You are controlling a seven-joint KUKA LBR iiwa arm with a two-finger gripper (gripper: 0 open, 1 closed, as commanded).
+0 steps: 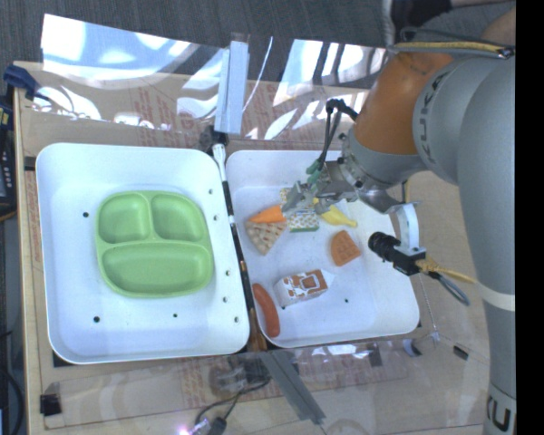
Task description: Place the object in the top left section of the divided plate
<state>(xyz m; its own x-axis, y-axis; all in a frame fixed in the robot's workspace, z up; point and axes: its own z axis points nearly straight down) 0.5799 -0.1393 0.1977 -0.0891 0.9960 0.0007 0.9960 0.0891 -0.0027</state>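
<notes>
Two white bins are sitting side by side on the bench, seen from above at a slant. Left bin (54,243) is holding a green divided plate (154,284), lying flat with two small sections on the far side and one long section on the near side; nothing is lying in any section. Right bin (390,306) is holding the toy food: carrot (268,214), waffle piece (266,236), yellow banana (338,216), orange-brown slice (344,247), small printed carton (304,286) and a red sausage (267,308) lying by the near left wall. Arm (453,116) is reaching in from the right, orange band above the wrist. Gripper (301,199) is hanging low over the far part of the right bin, its tip right at a small green-white item (304,222) between carrot and banana. Jaw state: cannot tell, tips are blurring into the clutter. Which piece is the task object is not clear; all pieces are lying in the right bin, well apart from the plate
</notes>
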